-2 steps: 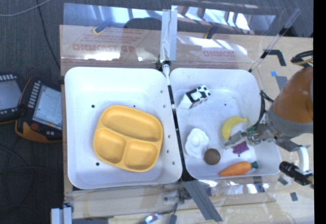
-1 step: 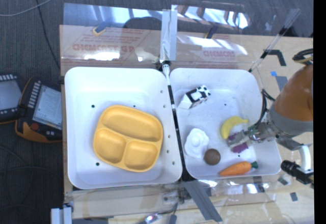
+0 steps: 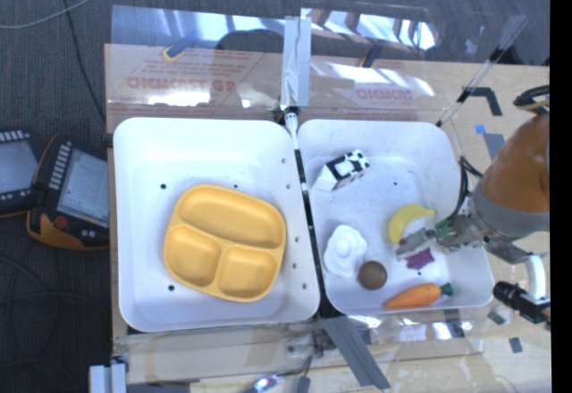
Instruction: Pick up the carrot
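The orange plastic carrot with green top (image 3: 415, 296) is seen lying flat at the right white bin's (image 3: 380, 137) front edge, just below the two-finger gripper (image 3: 418, 244), whose finger state cannot be told.

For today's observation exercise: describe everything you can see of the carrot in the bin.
The carrot is a small orange toy, plastic-looking, with a green stub at its right end. It lies flat, almost level across the picture, near the front wall of the right bin. A brown ball sits just to its upper left; whether they touch is unclear. Nothing grips it.
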Controlling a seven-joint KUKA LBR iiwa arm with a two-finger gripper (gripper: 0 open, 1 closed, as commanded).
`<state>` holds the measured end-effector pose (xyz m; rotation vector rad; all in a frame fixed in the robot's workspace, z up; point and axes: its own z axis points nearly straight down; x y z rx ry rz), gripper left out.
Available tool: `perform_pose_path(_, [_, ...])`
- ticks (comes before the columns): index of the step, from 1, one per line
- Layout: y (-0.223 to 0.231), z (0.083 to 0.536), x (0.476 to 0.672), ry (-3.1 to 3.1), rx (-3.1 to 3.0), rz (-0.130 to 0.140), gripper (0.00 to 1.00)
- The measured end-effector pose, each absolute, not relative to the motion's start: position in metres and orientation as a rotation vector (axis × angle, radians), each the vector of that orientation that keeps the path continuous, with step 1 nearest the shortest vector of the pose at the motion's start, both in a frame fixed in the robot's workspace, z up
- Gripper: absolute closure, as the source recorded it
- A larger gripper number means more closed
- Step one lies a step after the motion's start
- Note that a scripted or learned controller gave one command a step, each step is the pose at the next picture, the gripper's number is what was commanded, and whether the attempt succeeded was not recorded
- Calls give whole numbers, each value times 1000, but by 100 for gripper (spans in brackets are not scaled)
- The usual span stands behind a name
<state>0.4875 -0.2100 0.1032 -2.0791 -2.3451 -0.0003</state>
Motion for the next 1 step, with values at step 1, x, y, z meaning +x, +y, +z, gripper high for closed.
perform_pose_path(1, [-130,91,490,-2505,-1927,-5,0])
